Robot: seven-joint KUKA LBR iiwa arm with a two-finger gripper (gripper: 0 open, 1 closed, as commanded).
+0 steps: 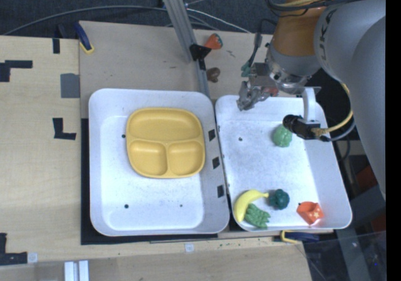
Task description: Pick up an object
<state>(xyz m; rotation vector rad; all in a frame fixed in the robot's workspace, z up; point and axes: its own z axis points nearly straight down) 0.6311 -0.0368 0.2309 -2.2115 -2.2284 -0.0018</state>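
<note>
I see two bins side by side on the tabletop (pixel 144 54). The left bin (pixel 103 167) holds a divided tray (pixel 166 142). In the right bin (pixel 329 173), a ball (pixel 282 136) lies mid-right; a banana (pixel 245 199), leafy toy (pixel 257 216), round toy (pixel 278 198) and small block (pixel 310 211) cluster along its near edge. The hand (pixel 245 99) hangs over its far left corner.

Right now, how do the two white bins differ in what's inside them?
The left bin holds one big item, a yellow divided plate, lying flat in its far half. The right bin holds several small toys: a green ball mid-bin, and a banana among others along its near edge. Both are shallow and white.
</note>
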